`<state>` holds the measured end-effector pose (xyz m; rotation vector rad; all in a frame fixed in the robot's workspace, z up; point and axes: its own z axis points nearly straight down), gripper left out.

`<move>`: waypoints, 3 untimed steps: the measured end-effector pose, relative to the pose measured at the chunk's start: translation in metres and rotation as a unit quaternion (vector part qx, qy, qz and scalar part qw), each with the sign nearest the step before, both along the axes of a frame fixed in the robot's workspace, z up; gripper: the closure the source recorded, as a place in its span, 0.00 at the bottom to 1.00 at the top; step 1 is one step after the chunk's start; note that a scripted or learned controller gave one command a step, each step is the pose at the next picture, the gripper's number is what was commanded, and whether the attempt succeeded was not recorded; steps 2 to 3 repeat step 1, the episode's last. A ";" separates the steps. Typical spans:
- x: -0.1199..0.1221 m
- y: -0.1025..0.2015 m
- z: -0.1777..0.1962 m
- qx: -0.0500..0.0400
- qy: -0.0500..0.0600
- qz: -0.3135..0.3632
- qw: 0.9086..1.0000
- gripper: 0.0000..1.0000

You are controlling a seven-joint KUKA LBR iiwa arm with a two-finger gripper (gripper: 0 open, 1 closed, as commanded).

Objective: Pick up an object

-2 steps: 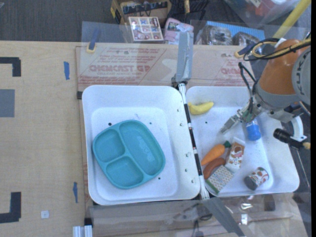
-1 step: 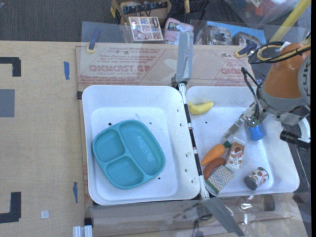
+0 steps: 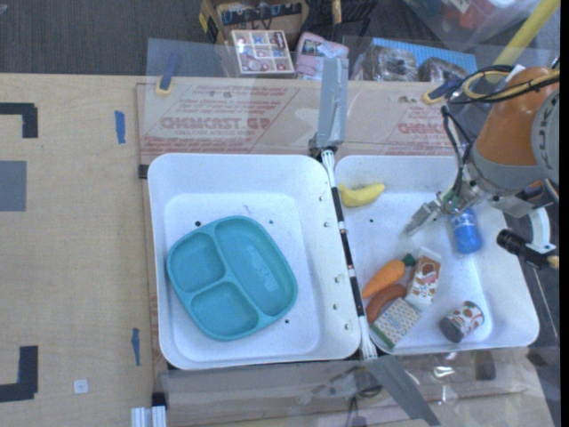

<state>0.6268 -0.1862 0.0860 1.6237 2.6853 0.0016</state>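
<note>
My gripper [image 3: 427, 217] hangs low over the upper middle of the right bin [image 3: 507, 265], reaching in from the grey arm with the orange band [image 3: 516, 132]. Nothing shows held in it. A blue can [image 3: 464, 233] lies just to its right, close to the wrist. A yellow banana [image 3: 363, 194] lies to its left near the bin's top left corner. Below it are an orange carrot [image 3: 385, 277], a small white carton [image 3: 425, 279], a reddish-brown piece [image 3: 382, 302], a patterned packet [image 3: 396, 321] and a small tin [image 3: 462, 320].
The left bin [image 3: 169, 185] holds a teal divided plate [image 3: 233, 277]. A ridge [image 3: 342, 247] separates the two bins. Boxes and clutter [image 3: 262, 25] sit behind the bench, and cables [image 3: 462, 87] hang by the arm.
</note>
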 end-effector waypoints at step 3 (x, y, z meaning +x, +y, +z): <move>-0.015 -0.011 0.000 0.001 0.000 0.081 0.997 0.00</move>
